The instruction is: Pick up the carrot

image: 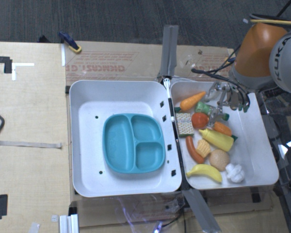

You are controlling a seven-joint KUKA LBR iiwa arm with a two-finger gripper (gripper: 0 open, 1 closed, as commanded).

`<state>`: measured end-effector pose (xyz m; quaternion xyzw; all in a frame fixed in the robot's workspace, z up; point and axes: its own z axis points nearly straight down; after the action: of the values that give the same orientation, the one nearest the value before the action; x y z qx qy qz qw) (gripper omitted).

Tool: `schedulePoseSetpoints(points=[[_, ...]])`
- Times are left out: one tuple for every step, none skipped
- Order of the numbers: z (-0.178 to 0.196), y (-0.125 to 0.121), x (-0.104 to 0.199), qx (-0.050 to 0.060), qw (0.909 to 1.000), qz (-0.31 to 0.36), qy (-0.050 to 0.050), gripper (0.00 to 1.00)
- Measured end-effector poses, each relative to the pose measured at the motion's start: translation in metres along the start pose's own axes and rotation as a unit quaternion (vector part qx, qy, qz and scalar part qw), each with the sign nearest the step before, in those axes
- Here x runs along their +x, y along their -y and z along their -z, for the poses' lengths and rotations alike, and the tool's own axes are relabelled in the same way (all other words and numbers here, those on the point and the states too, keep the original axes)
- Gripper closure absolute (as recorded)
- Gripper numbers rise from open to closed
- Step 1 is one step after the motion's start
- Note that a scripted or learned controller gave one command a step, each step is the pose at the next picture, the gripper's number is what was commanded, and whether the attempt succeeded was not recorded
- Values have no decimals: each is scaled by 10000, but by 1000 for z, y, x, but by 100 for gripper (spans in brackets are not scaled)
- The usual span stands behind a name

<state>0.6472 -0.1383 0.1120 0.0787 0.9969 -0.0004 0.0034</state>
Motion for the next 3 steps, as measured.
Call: schedulePoseSetpoints(points=[[-15, -10, 45, 12, 9975, -700, 24, 0], [-7, -15, 105, -1, 9996, 289, -4, 0], [5, -15, 101, 7, 9995, 303, 55, 100]])
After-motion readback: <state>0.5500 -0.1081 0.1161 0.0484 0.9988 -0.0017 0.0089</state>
